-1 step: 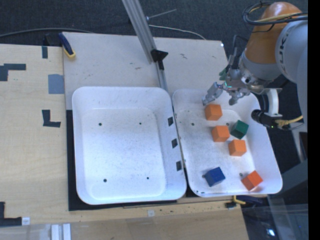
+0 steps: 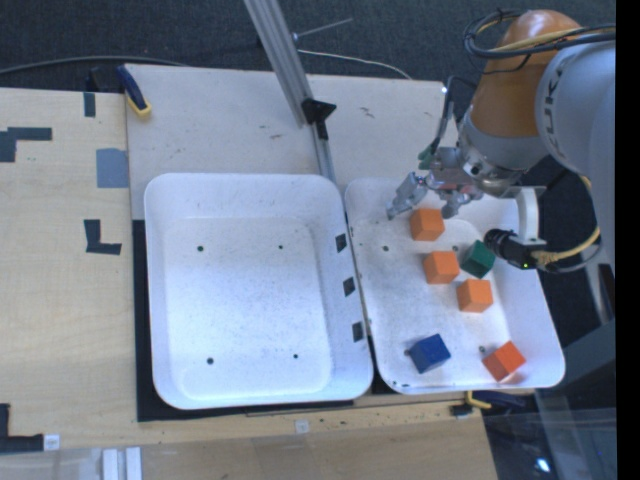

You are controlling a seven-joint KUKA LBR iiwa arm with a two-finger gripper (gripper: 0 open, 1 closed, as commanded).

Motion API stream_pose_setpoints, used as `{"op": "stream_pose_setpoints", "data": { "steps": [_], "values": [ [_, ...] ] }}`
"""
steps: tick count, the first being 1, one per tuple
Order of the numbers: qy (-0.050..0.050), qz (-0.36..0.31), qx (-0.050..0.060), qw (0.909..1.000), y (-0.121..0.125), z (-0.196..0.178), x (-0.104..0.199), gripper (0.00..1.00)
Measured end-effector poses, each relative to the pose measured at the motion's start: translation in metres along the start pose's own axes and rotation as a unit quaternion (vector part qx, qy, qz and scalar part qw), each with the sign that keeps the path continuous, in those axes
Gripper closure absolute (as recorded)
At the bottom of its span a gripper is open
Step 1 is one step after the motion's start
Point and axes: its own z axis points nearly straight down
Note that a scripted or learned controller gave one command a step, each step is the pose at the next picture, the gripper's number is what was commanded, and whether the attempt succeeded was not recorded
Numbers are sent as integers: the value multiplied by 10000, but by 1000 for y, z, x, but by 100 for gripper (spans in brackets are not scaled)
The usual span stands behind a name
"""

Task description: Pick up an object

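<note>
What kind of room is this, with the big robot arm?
Probably a robot lab: a grey and orange robot arm reaches over two shallow white plastic bins, with small coloured blocks for grasping practice.

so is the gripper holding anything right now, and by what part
Nothing is held: the gripper is open just above the topmost orange cube, which sits in the right bin.

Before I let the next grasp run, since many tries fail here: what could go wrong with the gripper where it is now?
The gripper hangs open over the topmost orange cube, near the right bin's far rim. It may close off-centre and push the cube away instead of gripping it. A second orange cube and the green cube lie close below, so a nudged cube or a descending finger could knock them.
</note>
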Motion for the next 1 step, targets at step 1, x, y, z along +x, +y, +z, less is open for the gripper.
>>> {"op": "stream_pose_setpoints", "data": {
  "steps": [1],
  "values": [
    [-23,41,11,10000,22,51,-73,0]
  ]
}}
